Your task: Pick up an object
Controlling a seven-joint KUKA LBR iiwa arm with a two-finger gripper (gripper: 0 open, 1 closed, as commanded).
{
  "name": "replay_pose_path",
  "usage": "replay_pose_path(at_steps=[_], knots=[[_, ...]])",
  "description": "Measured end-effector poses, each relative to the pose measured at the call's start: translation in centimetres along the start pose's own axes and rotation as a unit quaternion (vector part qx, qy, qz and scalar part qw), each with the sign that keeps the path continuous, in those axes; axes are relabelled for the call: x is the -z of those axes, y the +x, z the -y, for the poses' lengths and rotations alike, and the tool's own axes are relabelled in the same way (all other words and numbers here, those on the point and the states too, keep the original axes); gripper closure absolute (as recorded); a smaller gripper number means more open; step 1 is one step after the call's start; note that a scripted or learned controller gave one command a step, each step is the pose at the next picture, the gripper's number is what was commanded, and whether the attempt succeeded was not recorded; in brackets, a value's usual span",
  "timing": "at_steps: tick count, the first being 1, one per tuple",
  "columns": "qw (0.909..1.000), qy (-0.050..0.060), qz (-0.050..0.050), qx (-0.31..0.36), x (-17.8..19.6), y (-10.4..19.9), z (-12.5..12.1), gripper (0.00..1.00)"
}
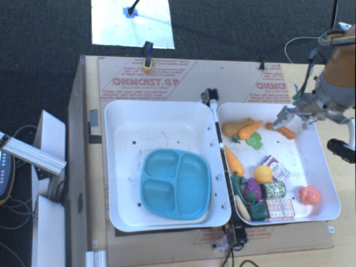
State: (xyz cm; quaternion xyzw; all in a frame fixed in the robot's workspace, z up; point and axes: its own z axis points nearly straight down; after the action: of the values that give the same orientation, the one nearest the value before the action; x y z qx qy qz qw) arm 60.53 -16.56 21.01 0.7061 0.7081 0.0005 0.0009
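the claw (293,117) hangs over the far right corner of the right bin (328,174), its two fingers spread apart with nothing between them. a small orange carrot piece (285,132) lies just below and between the fingertips, its long axis slanting from upper left to lower right. judging by this, a short straight drop would bring the claw onto it, while the other toys sit well apart toward the bin's near side.

From my remote station I see two smooth white plastic bins (167,113), the left holding a glossy blue plastic divided tray (176,183). Beneath the bins lies printed protective paper (167,74) over the bench, ringed by dark, rough carpet (39,38).
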Motion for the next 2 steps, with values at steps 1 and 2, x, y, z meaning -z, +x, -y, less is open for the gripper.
replay_pose_path(at_steps=[1, 2], knots=[[1.0, 0.002, -0.001, -0.001, -9.3, 5.4, 6.7, 0.0], [0.9999, -0.01, 0.003, -0.001, -12.0, 6.0, 9.9, 0.0]])
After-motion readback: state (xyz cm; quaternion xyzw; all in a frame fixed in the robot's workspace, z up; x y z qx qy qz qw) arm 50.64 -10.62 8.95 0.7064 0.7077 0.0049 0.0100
